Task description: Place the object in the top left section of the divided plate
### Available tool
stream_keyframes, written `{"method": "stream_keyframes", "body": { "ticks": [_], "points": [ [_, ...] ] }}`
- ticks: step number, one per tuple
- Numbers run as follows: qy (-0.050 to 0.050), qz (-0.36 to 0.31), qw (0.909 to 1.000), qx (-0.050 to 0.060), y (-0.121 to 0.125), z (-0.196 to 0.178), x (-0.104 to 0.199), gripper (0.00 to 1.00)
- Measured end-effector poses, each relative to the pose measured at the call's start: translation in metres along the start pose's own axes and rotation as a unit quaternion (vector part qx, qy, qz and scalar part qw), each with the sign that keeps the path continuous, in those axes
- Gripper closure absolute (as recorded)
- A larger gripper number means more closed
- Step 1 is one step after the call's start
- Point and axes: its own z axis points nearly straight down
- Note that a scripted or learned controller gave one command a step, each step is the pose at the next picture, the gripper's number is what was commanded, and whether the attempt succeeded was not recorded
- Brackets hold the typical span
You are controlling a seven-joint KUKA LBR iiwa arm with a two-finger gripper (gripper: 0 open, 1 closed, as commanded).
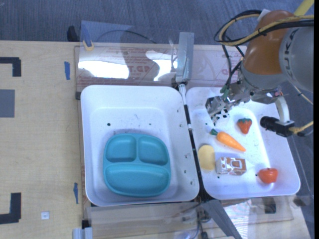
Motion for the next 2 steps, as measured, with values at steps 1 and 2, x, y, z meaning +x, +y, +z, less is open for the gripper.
{"method": "stream_keyframes", "body": {
  "ticks": [1, 2],
  "points": [
    [-0.004, -0.019, 0.9998, 0.001, -0.046, -0.001, 0.086, 1.00],
    [-0.005, -0.142, 0.9899, 0.000, -0.024, -0.001, 0.062, 1.00]
  ]
}}
